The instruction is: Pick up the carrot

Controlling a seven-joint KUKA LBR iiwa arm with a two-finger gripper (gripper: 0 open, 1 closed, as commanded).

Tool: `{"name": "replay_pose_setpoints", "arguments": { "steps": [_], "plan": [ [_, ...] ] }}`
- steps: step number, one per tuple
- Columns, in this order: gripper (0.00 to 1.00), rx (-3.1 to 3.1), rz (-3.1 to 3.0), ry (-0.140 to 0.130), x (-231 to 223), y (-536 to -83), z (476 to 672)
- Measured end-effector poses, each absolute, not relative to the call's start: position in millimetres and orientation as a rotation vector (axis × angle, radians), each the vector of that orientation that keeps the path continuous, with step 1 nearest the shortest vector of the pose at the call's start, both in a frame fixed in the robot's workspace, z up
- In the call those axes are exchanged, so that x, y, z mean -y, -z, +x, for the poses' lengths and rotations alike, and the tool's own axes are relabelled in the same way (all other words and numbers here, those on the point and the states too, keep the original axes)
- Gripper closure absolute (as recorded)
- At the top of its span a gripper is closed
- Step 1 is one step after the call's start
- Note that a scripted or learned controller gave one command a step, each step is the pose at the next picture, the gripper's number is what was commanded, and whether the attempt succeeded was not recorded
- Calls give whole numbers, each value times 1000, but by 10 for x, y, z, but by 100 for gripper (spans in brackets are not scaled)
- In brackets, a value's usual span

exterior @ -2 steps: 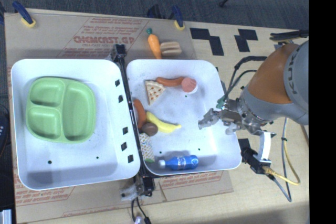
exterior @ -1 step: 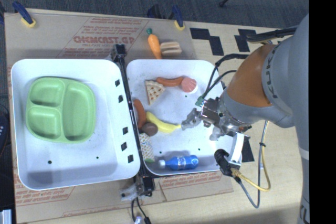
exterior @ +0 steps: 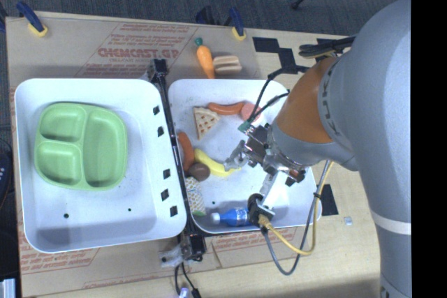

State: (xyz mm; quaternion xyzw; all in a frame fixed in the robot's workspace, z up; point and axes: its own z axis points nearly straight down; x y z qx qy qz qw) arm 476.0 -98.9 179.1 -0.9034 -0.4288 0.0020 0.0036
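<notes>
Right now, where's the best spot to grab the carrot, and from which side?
Grip the carrot across its orange middle, coming straight down, fingers closing across its width. It lies flat on the cardboard beyond the right bin, green tip pointing away, with a tan block beside it, so keep to the carrot's free left flank.

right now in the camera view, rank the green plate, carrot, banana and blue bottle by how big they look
1. green plate, by far the largest
2. banana
3. carrot and blue bottle: these look about alike, and the bottle is partly covered by the arm, so no ranking between them
</notes>
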Motion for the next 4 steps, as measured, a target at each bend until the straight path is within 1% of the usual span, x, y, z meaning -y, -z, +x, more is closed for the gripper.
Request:
{"name": "replay_pose_setpoints", "arguments": {
  "steps": [1, 2, 3, 4],
  "plan": [
    [0, 1163, -2914, -6, 422, -1912, 5349],
    [100, 1172, -2904, -12, 416, -2008, 5348],
    [100, 704, -3058, -5, 757, -3211, 5309],
    [100, 474, -3101, -10, 92, -2615, 5115]
  ]
}}
